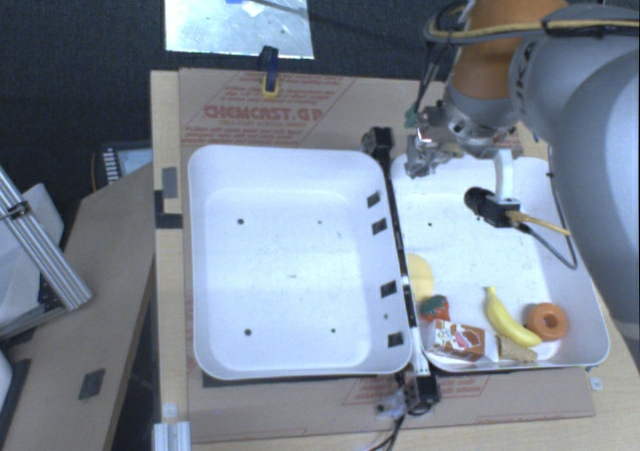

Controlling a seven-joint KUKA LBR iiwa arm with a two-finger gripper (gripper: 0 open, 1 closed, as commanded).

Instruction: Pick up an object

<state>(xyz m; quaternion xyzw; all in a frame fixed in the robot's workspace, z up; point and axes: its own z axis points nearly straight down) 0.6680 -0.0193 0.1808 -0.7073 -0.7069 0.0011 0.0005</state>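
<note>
White bins: left bin [290, 269] bare, right bin [585, 339] holds the objects.
Fingers: gripper [424, 161] hovers at the far rim; spread cannot be told.
Targets: banana [508, 320], orange ring [547, 320], packet [458, 339], well below the fingers.
Advice: centre over the banana, descend straight.

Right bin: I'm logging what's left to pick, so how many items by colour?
In the right bin:
Yellow: 2, banana and a pale round piece
Orange: 1, ring
Red: 2, packet and small item
Total: 5
</note>
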